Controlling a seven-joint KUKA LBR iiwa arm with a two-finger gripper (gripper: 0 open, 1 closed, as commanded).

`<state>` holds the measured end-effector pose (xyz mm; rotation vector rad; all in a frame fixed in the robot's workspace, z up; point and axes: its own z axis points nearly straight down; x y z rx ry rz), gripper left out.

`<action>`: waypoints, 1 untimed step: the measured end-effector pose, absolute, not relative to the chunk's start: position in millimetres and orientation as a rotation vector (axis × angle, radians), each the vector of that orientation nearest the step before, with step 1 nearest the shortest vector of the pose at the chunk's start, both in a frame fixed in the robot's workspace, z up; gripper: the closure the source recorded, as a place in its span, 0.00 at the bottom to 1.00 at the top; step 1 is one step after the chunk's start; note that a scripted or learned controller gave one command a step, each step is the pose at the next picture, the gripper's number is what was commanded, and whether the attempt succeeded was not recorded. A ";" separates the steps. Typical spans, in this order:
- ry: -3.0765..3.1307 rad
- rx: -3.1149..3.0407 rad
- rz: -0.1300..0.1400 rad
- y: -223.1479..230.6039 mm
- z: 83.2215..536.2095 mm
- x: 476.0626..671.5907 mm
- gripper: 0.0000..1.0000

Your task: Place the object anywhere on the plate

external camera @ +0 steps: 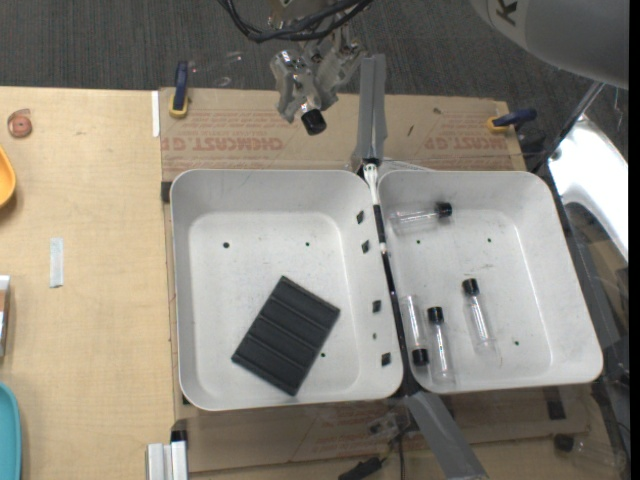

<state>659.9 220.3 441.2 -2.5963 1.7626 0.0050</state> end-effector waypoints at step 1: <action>1.770 -2.585 0.009 219.0 449.8 661.5 1.00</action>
